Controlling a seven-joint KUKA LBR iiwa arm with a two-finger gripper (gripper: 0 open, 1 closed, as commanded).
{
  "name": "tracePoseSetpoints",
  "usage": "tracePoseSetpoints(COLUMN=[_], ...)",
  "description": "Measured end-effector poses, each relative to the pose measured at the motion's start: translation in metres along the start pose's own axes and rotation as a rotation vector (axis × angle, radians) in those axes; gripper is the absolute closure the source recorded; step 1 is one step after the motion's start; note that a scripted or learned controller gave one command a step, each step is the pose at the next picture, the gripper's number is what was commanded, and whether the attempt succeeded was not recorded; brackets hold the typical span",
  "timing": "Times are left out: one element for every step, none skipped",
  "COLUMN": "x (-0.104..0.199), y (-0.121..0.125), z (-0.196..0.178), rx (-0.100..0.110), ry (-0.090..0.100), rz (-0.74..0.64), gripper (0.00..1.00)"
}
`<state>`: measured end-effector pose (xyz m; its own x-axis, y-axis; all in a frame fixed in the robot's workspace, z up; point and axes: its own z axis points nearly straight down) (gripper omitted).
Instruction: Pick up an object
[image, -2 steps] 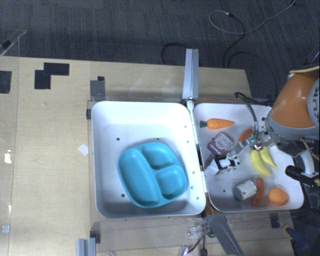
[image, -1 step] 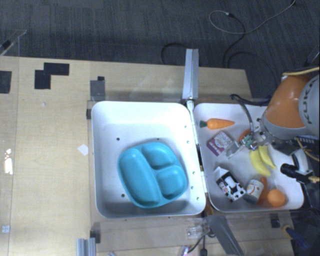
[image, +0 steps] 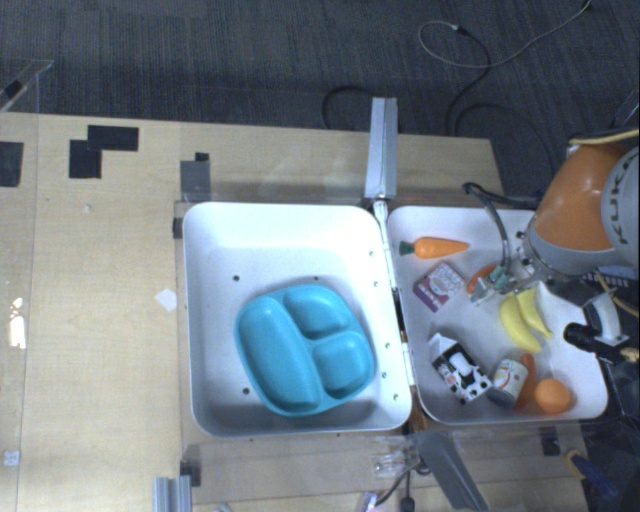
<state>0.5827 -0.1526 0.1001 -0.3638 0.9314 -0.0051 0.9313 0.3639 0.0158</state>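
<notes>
Judging from the near rim of the right white bin (image: 480, 418), nothing is lifted yet. 1 orange ball (image: 551, 396) and black-and-white box (image: 460, 370) lie nearest, then the yellow banana (image: 523, 320). Beyond it the gripper (image: 492, 286) hovers low beside the purple card (image: 437, 286); finger state unclear. Farthest, the toy carrot (image: 440, 247) nears the back wall; the bin's centre offers room.

Right bin (image: 600, 400) contents: a carrot (image: 441, 247) lying flat near the far wall; a purple packet (image: 438, 285) just below it; a banana (image: 524, 318) toward the right side. Along the near wall lie a black-and-white item (image: 459, 369), a small can (image: 509, 379) and an orange (image: 551, 396).
</notes>
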Motion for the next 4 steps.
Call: tracePoseSetpoints(x=[0.032,0.032,0.033,-0.001], y=[0.001,0.001,0.01,0.07], z=[-0.12,-0.12,-0.003,0.005], rx=[0.014,0.014,0.0,-0.004], ry=[0.001,0.001,-0.003,-0.003], rz=[0.34,0.339,0.332,0.352], gripper=[1.0,0.0,0.0,0.0])
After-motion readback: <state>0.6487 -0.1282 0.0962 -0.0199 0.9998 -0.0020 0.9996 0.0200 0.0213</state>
